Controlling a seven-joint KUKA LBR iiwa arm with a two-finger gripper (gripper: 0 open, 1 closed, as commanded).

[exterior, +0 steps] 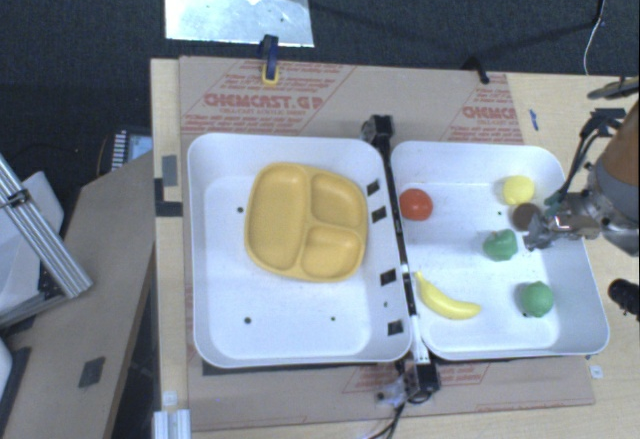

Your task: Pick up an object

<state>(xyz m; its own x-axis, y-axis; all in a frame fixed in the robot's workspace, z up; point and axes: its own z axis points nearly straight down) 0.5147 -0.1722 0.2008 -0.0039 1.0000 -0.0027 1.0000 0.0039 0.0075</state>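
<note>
A small green round toy fruit (500,245) lies in the right bin (470,342), just left of the gripper (540,232), which hangs low over the bin's right side. Whether the gripper grips anything cannot be told from this view. A brown ball (524,215) sits just above and right of the green fruit, against the gripper, and a yellow lemon-like toy (518,190) lies beyond that. A second green fruit (537,299) rests below and to the right; a toy banana (447,298) lies below and to the left; a red tomato-like ball (416,204) sits well to the left. The left bin (225,327) holds a yellow divided plate (305,220). The likely risk: these round toys roll, so an off-centre closing could nudge the green fruit or the brown ball aside.
</note>
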